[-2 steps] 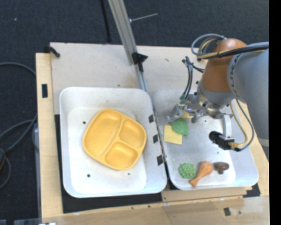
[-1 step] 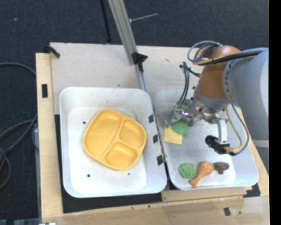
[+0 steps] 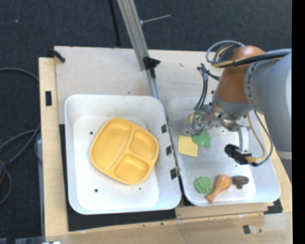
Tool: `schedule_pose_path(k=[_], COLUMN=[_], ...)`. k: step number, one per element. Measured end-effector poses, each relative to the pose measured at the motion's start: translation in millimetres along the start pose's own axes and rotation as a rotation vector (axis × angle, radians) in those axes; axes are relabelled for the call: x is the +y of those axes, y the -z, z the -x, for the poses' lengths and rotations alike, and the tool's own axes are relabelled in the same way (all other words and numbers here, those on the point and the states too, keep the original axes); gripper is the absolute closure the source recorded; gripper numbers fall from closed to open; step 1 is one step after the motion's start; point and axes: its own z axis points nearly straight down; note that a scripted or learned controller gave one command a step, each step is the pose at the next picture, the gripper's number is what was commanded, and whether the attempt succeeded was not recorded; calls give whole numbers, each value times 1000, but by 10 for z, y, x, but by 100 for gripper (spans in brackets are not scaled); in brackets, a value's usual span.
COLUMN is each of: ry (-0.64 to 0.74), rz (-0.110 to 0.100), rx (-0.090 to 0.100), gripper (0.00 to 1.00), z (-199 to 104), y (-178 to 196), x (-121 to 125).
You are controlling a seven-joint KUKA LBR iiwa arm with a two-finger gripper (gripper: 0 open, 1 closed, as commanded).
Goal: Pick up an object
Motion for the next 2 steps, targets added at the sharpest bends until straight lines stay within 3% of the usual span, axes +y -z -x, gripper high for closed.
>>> schedule_pose_path(k=[2], ry=[7], rz=[4], rx=[0], gripper=[100], z=[-4], y=[1189], x=[24])
